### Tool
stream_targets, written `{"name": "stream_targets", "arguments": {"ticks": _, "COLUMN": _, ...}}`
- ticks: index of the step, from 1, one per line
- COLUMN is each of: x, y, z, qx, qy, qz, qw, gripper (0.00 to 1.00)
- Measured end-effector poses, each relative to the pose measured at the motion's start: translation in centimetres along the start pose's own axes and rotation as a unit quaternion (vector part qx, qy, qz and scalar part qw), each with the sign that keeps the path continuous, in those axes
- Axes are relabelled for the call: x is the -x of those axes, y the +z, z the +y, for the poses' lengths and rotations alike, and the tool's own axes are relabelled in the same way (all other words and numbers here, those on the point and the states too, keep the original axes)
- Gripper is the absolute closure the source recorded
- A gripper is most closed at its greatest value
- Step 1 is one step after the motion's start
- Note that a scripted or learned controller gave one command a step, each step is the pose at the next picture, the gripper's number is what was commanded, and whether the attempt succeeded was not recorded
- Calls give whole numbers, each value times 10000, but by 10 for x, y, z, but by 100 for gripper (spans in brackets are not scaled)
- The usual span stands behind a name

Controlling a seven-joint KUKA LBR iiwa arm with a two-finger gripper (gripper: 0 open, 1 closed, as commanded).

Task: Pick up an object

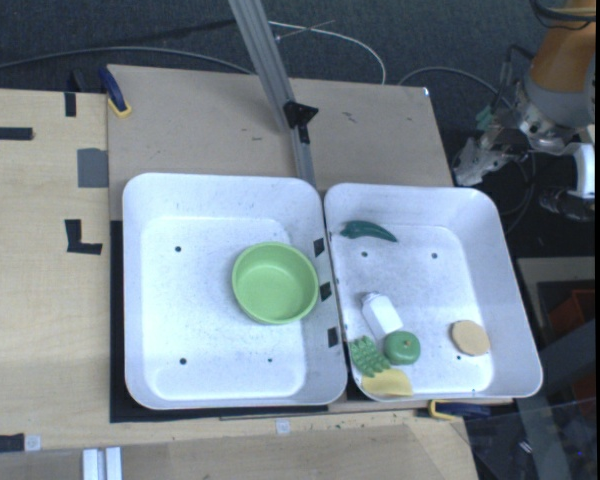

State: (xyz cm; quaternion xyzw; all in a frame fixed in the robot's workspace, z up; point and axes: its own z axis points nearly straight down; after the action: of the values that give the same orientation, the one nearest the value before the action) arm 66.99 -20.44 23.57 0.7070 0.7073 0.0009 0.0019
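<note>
While my claw [472,168] waits beyond the right bin [500,230], grip state unclear, a green bowl [275,283] sits alone left; small items crowd the right bin's near corner.

Arm [565,58] cut off at right edge

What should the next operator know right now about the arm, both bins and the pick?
Gripper: beyond the right bin's far right corner, outside both bins, holding nothing visible.
Left white bin: round light-green plastic bowl.
Right white bin: dark green curved piece at the far side; white cylinder, green round knob, green ridged piece, yellow flat piece, tan disc.
Done: nothing picked. Left: the whole pick.
</note>
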Motion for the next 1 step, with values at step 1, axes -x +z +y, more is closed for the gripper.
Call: {"name": "stream_targets", "arguments": {"ticks": 1, "x": -55, "y": 12, "z": -2, "qx": -27, "qy": -28, "qz": 14, "qw": 10000, "gripper": 100}}
